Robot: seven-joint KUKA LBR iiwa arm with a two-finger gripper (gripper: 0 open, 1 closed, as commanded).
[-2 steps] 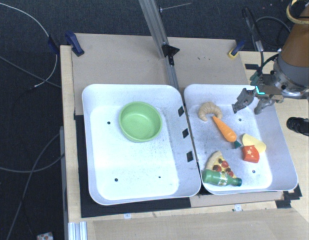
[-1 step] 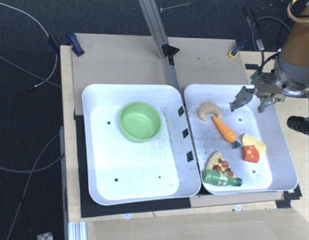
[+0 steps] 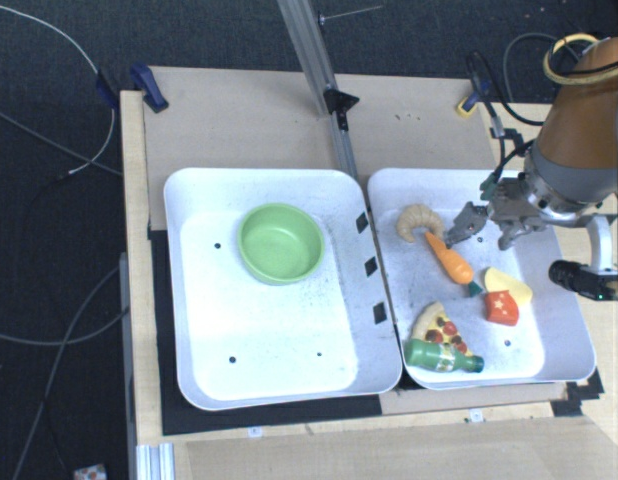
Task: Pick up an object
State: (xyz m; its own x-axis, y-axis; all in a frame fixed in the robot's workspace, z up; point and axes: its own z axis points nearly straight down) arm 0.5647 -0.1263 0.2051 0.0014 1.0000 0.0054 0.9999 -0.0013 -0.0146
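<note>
In the camera view, the pincer [image 3: 486, 223] hangs open over the right bin [image 3: 579, 353], holding nothing. The toy carrot [image 3: 450, 261] lies just below it, beside the croissant [image 3: 417, 219]. I think the picking up is not done yet.

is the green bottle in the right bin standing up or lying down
Lying down. The green bottle rests on its side along the near edge of the right bin, its length running left to right, just below the pizza slice.
</note>
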